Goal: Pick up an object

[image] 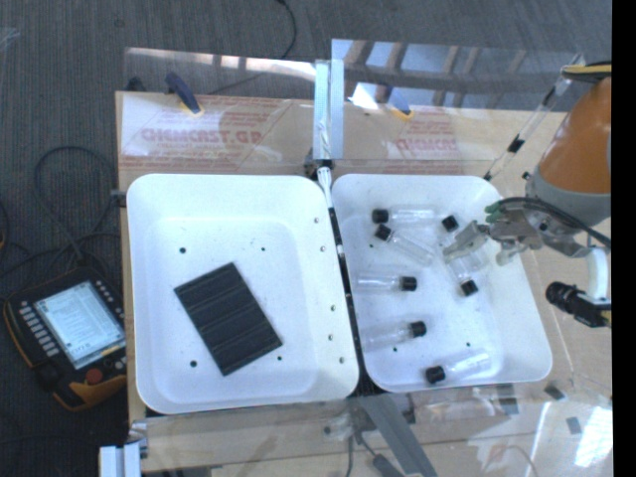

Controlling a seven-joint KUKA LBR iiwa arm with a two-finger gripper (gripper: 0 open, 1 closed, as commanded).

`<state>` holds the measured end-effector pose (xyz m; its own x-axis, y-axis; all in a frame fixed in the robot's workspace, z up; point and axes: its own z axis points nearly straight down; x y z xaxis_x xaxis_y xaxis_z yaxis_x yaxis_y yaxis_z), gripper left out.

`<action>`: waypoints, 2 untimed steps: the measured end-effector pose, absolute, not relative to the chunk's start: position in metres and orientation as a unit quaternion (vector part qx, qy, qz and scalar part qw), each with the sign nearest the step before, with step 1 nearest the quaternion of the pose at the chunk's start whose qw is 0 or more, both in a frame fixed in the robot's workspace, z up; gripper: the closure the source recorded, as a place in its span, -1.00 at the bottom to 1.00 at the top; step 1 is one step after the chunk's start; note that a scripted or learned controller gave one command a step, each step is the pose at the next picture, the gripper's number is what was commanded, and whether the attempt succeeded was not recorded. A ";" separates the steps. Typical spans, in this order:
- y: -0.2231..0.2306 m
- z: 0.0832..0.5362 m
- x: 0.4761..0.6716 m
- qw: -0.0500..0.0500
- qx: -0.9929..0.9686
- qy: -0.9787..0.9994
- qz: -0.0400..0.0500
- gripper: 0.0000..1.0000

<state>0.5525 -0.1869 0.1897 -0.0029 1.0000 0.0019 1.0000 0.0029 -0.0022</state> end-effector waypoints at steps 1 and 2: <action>-0.213 0.095 0.564 0.000 -0.691 -0.723 -0.002 -1.00; -0.147 0.091 0.583 -0.007 -0.634 -0.774 -0.001 -1.00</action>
